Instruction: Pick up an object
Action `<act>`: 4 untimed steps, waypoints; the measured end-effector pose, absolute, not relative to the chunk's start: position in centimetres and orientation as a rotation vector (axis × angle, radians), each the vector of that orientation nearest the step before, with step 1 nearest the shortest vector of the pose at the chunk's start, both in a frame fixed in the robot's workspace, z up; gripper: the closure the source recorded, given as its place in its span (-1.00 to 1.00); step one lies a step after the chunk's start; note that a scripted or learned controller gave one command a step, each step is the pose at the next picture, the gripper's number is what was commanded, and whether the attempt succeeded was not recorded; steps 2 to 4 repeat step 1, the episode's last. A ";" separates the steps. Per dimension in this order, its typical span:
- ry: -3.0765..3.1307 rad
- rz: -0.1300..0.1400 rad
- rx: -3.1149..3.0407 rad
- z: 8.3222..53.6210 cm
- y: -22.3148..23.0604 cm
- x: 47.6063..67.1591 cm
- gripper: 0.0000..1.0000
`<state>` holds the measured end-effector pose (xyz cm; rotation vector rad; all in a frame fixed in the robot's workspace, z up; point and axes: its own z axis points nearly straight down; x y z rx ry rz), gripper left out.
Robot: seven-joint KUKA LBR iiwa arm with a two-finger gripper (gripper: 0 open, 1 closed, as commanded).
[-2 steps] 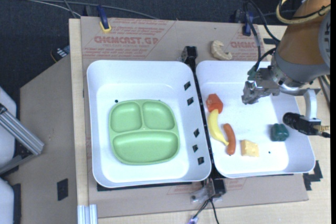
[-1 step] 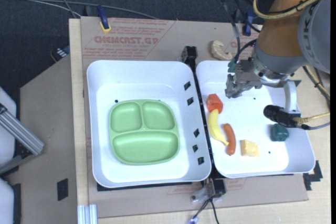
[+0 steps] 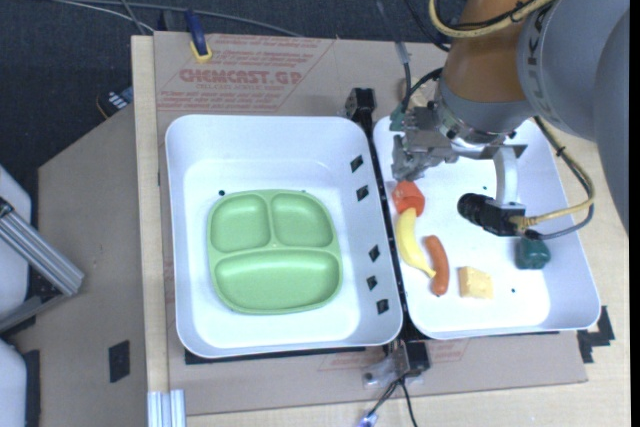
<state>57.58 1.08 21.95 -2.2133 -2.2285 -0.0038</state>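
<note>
At upper right of the frame, camera view: arm reaches in over the right bin. The gripper hangs low at that bin's upper left corner, near the wall shared with the left bin. Whether it is spread or pressed together: cannot tell from this angle. Nothing is seen pinched in it.

Likely target, by position: the red-orange piece, rounded and smooth, just below the gripper at centre frame. Judgement: approach stage, no grasp made yet.

Other candidates run down the same wall:
- banana, yellow, curved, glossy plastic look, touching or nearly touching the red-orange piece
- sausage, orange-red, short rounded rod, just beside the banana
- cheese block, pale yellow, angular, slightly apart

Crowding against the wall probably limits room on that side.

Left bin holds a green tray, matte, three compartments, lying flat. Both bins sit on the desk, which is covered in printed cardboard.
</note>
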 end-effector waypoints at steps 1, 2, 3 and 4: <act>-2.228 -0.006 -2.217 22.2 5.5 60.9 1.00; -2.228 -0.006 -2.217 22.2 5.5 60.9 1.00; -2.228 -0.006 -2.217 22.2 5.5 60.9 1.00; -2.228 -0.006 -2.217 22.2 5.5 60.9 1.00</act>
